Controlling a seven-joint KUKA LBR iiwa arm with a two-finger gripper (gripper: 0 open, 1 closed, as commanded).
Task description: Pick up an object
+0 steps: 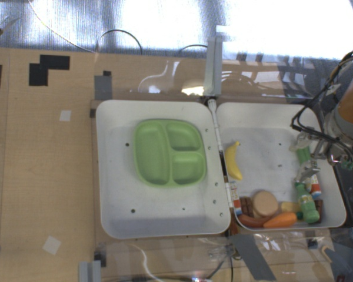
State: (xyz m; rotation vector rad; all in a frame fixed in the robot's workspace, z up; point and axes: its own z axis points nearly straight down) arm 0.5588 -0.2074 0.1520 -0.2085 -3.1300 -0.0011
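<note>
The right bin [265, 151] holds a yellow banana [233, 161] near its left wall. Along its front edge lies a cluster of toy foods: a round tan disc [265, 204], an orange carrot [280, 220], a dark red sausage [251, 221] and a green bottle [306, 202]. My gripper [310, 162] hangs low over the right side of this bin, just behind the green bottle. A small green piece [304, 154] sits right at the gripper; whether it is held is unclear.
A light green divided plate [169, 153] lies in the left bin [117, 204]. The arm and its black cables [317, 107] enter from the right over the right bin's far corner. A grey post [213, 66] stands behind the divider between the bins.
</note>
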